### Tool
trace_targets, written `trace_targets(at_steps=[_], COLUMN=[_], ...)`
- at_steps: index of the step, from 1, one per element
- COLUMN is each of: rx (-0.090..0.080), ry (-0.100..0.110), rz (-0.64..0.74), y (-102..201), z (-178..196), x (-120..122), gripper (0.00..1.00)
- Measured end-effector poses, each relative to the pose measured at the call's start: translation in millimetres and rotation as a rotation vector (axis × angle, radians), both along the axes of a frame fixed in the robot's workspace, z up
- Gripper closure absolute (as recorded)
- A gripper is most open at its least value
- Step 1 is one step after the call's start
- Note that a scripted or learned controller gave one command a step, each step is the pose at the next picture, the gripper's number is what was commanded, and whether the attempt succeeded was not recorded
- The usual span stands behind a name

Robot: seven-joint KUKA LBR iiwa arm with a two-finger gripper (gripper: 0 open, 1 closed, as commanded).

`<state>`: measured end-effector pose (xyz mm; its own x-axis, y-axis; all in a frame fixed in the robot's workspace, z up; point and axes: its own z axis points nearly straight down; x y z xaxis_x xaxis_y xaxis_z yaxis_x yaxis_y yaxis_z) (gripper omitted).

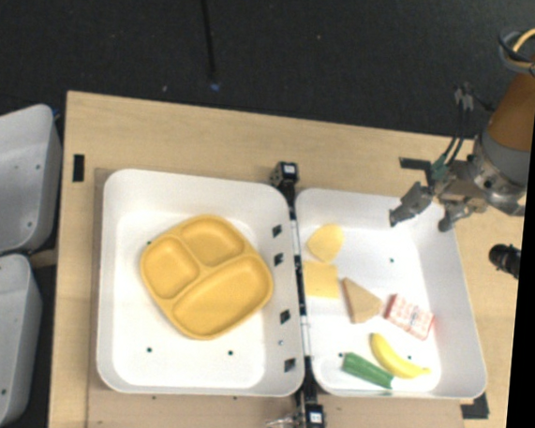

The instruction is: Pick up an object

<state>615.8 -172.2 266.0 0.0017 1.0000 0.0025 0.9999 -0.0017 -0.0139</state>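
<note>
My gripper hangs over the far right corner of the right bin, its two dark fingers spread apart with nothing between them. Below it in that bin lie a round yellow piece, a yellow square slice, a tan wedge, a small red and white packet, a yellow banana and a green pepper-like stick. All of these sit well toward the near side from the gripper.
The left bin holds a yellow divided plate. A row of black clips marks the seam between the bins. Bare wooden bench runs along the far side, and white panels stand at left.
</note>
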Motion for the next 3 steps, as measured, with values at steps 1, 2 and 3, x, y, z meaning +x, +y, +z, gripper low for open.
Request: trace_targets(at_steps=[1, 2, 3], rx=[-0.001, -0.003, -0.003], ry=[-0.01, -0.005, -0.006], rz=[0.003, 0.001, 0.0], y=[0.4, -4.0, -3.5], z=[5.6, -42.4, -91.3], x=[1.7, -3.7, 2.2], gripper=[0.0, 0.0, 0.0])
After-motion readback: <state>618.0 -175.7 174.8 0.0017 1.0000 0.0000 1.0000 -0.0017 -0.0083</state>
